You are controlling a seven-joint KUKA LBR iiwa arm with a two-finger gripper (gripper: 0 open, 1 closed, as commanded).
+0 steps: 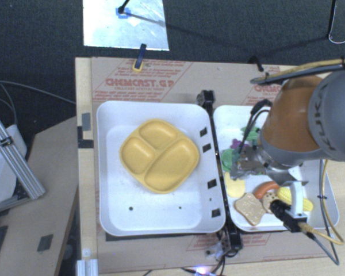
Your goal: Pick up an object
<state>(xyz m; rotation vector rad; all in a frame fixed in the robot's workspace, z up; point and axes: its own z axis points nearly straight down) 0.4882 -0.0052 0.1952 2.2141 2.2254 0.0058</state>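
The table (161, 79) carries two shallow white bins side by side. The left bin (112, 211) holds a yellow divided plate (159, 154), lying flat near its middle. The grey arm (310, 119) with its orange band reaches in from the right and hangs over the right bin (230, 117). The gripper (247, 165) sits low over that bin's left part — whether it is spread or pressed together cannot be told. Just below it lie the small things: a slice of toast (250, 209), a yellow round piece (236, 187), a red-orange piece (265, 187) and a corn cob (287, 195) — near the gripper, none seen in it. Green and purple bits (237, 145) lie beside it.
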